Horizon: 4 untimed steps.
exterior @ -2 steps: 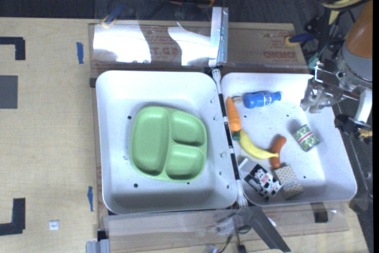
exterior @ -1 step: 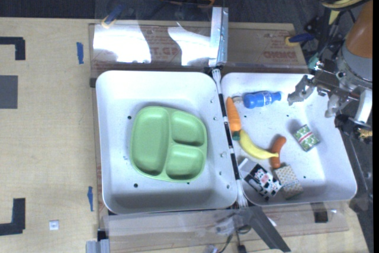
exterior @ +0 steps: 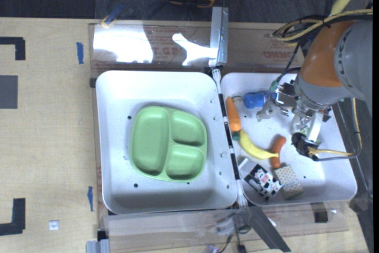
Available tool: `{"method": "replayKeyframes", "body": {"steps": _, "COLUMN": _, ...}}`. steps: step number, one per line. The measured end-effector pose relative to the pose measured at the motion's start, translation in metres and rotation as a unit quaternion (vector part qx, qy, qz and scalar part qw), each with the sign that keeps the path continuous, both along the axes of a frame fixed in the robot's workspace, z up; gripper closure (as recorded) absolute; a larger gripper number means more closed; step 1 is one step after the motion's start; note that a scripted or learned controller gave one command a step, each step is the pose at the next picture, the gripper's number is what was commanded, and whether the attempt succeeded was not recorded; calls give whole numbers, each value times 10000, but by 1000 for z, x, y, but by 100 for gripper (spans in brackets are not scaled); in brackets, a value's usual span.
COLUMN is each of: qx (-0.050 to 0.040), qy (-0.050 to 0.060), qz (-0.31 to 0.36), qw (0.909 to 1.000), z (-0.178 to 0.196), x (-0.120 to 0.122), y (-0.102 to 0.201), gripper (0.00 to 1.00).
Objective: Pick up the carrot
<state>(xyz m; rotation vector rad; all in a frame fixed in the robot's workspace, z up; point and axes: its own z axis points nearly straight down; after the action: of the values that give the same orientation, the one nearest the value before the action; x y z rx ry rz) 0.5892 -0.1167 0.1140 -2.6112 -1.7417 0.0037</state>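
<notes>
– Noting the carrot (exterior: 234, 116) first: it lies lengthwise against the right bin's (exterior: 334, 170) 9 o'clock wall, hard up by the divider between the bins. Nothing is holding it.

– And the gripper (exterior: 304, 127)?

– Off at the carrot's 3 o'clock, well apart from it, over the bin's right half. Wrist and cabling hide the business end, so I cannot tell whether it is apart or together. Nothing is visibly in it.

– Main risk, in your judgement?

– The wall. With the carrot tight to the rim, one side of the gripper would likely have no room to get down beside it. It could land on the rim or skid the carrot along the wall instead of closing round it.

– Neighbours?

– The banana (exterior: 257, 149) sits at the carrot's 5 o'clock, its near end just beside the carrot's lower tip. A blue object (exterior: 254, 99) sits at 1 o'clock, near. A descent slightly off toward either could nudge or catch the wrong item.

– Anything easily confused?

– Yes. A short orange-red piece (exterior: 277, 149) lies by the banana's far end, closer to the gripper. Similar colour, so a colour-led pick might go there.

– Further out?

– A black-and-white patterned item (exterior: 263, 181) and a beige block (exterior: 288, 178) at 5 o'clock, well clear. The left bin (exterior: 109, 127) holds a green divided plate (exterior: 169, 142), which is no concern.
</notes>
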Motion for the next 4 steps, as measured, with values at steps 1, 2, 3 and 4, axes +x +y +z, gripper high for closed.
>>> {"method": "replayKeyframes", "body": {"steps": 1, "qx": 9, "qy": -38, "qz": -1586, "qw": 9873, "z": -27, "x": -74, "y": -29, "gripper": 0}}
{"method": "replayKeyframes", "body": {"steps": 2, "qx": -9, "qy": -12, "qz": -195, "qw": 9998, "z": 105, "x": -56, "y": -49, "gripper": 0}}
{"method": "replayKeyframes", "body": {"steps": 3, "qx": -24, "qy": -128, "qz": -1016, "qw": 9947, "z": 18, "x": -73, "y": -17, "gripper": 0}}
{"method": "replayKeyframes", "body": {"steps": 4, "qx": -38, "qy": -235, "qz": -807, "qw": 9965, "z": 8, "x": -97, "y": -15, "gripper": 0}}
